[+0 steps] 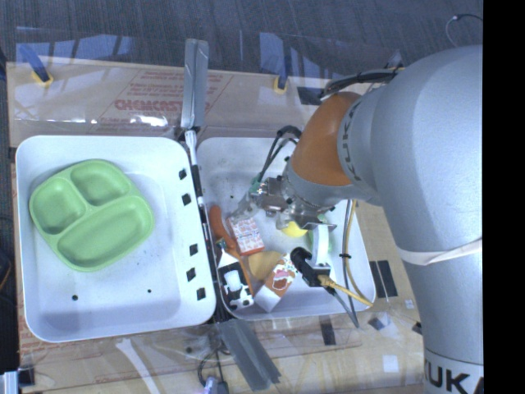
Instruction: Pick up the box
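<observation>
A small red and white box [245, 235] lies flat near the left wall of the right bin [220, 164]. The gripper [269, 195] hangs below the orange-banded wrist, just above and to the right of the box, close to its upper corner. The wrist body hides most of the gripper. I see nothing held.
Around the box lie an orange stick [215, 220], a yellow piece [294, 230], a tan piece [264, 263], a small carton [277, 282] and a black and white item [232, 286]. The left bin [107, 294] holds a green divided plate [90, 213]. The big grey arm covers the bin's right side.
</observation>
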`<state>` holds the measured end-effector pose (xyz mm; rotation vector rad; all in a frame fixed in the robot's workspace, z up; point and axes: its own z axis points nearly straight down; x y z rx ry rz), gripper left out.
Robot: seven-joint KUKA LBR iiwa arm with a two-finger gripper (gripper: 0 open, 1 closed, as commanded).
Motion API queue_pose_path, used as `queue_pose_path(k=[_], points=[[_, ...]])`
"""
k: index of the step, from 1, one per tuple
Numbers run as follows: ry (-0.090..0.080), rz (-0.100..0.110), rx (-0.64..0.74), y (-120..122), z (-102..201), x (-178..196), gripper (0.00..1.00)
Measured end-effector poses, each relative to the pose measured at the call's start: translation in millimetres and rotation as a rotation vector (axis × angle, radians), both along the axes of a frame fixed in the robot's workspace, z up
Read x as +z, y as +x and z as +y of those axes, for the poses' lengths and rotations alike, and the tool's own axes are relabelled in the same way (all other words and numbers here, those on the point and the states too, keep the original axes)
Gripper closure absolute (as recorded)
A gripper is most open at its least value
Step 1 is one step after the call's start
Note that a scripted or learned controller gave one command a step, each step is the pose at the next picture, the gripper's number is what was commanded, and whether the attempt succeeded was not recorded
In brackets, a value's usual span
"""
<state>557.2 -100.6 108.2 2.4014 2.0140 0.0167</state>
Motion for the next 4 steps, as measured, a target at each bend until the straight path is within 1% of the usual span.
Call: queue_pose_path(k=[1,2,3,4], points=[[0.001,-0.001,-0.113,-16,6,-10,0.00],[0.001,0.001,-0.111,-15,6,0,1.00],[0.001,0.001,-0.110,-15,6,0,0.00],[0.000,-0.001,-0.019,-55,4,-11,0.00]])
